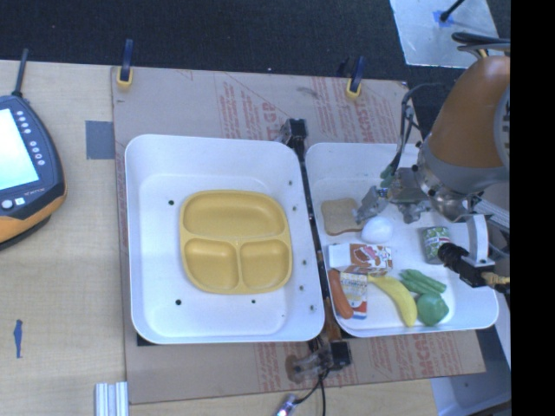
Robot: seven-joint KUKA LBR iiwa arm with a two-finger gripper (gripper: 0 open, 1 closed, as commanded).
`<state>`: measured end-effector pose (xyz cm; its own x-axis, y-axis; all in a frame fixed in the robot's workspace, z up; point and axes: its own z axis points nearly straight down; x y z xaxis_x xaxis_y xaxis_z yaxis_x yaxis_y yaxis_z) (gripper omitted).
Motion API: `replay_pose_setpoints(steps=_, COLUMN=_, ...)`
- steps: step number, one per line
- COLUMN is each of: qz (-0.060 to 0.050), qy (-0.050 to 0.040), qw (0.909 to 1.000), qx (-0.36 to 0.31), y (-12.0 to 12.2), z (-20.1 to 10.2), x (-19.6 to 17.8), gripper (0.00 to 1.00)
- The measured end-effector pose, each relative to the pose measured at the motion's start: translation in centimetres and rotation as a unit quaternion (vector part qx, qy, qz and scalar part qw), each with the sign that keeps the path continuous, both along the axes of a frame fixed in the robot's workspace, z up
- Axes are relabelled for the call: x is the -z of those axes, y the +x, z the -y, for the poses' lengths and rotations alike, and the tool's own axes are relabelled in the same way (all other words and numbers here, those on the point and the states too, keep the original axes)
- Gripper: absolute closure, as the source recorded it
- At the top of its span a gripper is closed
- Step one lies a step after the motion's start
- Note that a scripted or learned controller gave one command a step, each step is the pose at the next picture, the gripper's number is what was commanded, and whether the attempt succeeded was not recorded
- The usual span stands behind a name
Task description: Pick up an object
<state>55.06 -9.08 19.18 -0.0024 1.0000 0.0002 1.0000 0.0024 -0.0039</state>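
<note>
Arm (468,120) reaches in from right, hangs over right bin (321,159). Gripper (381,199) low among toys, above white egg (378,229), beside toast (340,216); cannot tell its state from here. Nothing lifted, by look of it: grasp and raise left to do. Left bin (147,232) holds yellow tray (236,239). Banana (395,294), pepper (432,308), carrot (341,294), carton (369,256) lie near front. Brown board (199,102) clamped on wood bench (61,319); pendant (26,167) at left; dark carpet (217,16) beyond.

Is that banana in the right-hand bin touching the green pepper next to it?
Cannot tell. In the camera view the banana lies right beside the green pepper near the bin's front edge, but no clear gap or contact shows at this sharpness.
</note>
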Motion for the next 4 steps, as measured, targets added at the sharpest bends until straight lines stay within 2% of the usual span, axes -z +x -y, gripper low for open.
replay_pose_setpoints(steps=1, qz=0.004, qy=-0.0009, qw=1.0, qx=-0.001, y=-0.6, z=1.7, x=9.7, gripper=0.0)
replay_pose_setpoints(steps=2, qz=0.006, qy=-0.0022, qw=1.0, qx=-0.001, y=-1.2, z=0.9, x=9.6, gripper=0.0)
replay_pose_setpoints(steps=3, qz=0.0, qy=0.0, qw=1.0, qx=0.0, y=1.5, z=3.0, x=10.0, gripper=0.0)
replay_pose_setpoints(steps=4, qz=0.0, qy=0.0008, qw=1.0, qx=0.0, y=6.2, z=2.3, x=10.0, gripper=0.0)
